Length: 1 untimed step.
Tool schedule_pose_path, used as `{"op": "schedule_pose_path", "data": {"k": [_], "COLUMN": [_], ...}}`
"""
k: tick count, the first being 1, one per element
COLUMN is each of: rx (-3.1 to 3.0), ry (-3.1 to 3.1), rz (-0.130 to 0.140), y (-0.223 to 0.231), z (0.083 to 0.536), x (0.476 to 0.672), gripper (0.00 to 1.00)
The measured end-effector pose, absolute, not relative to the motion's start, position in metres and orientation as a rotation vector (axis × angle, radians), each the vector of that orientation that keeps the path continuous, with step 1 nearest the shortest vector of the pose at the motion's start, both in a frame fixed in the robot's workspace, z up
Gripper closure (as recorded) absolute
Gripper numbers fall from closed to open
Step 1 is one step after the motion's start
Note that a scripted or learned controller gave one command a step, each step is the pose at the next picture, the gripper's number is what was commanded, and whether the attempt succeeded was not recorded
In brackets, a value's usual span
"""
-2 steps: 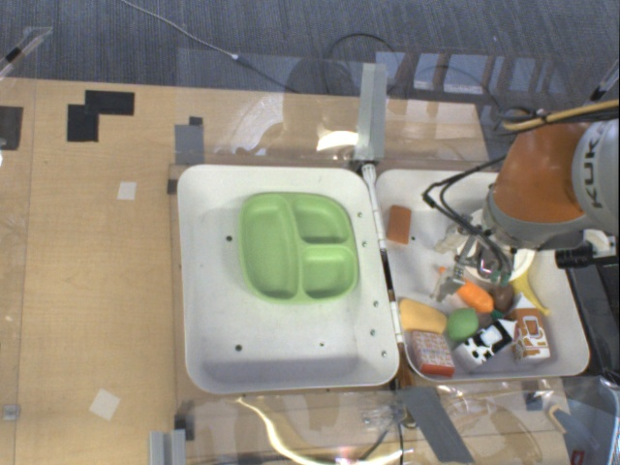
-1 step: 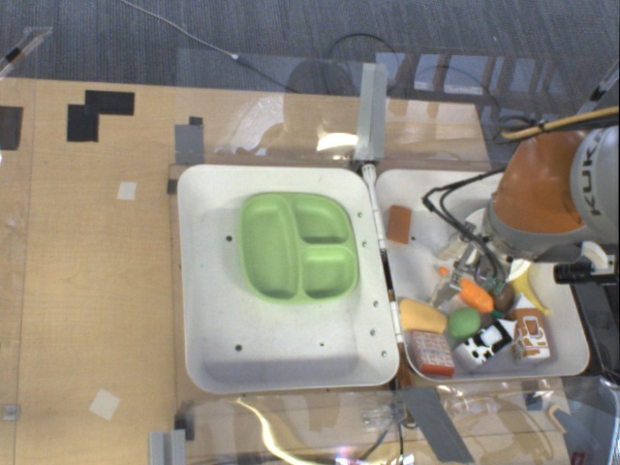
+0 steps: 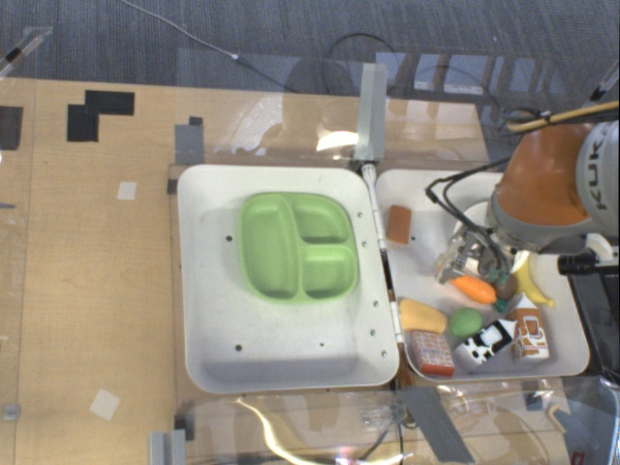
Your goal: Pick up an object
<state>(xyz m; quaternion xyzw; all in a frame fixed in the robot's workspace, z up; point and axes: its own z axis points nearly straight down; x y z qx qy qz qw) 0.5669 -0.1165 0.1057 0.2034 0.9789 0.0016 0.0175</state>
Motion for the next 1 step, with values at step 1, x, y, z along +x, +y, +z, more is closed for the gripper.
{"op": "schedule_pose_path", "data": {"k": [1], "rx": [0.715], "ry": [3.036], "rz": [0.012], "y": [-0.0321], "z": [0.2561], "x": [0.6121], "gripper": [1.0]}}
